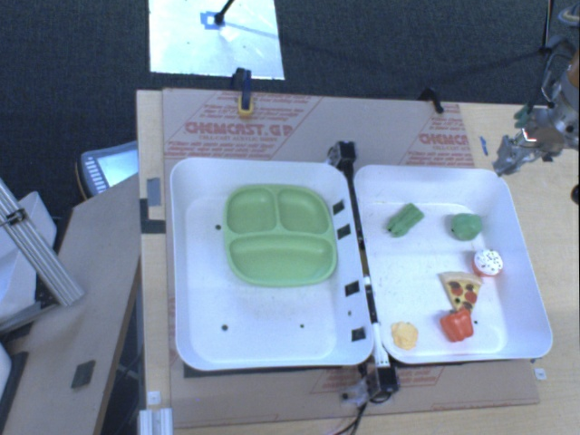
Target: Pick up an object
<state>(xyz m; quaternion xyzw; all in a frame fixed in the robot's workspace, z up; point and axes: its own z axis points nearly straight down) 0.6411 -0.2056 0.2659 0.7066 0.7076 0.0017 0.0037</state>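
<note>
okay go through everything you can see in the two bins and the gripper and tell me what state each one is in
green divided plate: flat in the left bin, compartments bare.
green pepper: lying in the right bin.
green leafy piece: resting near the far right wall.
white spotted ball: resting, free.
pizza slice: lying flat.
red pepper: just in front of the pizza slice.
yellow piece: resting, near front edge.
gripper: outside the bins, above the bench.

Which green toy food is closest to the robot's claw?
The rounder green piece, near the right bin's far right side, lies closest to the gripper. The longer one sits farther left.
</note>
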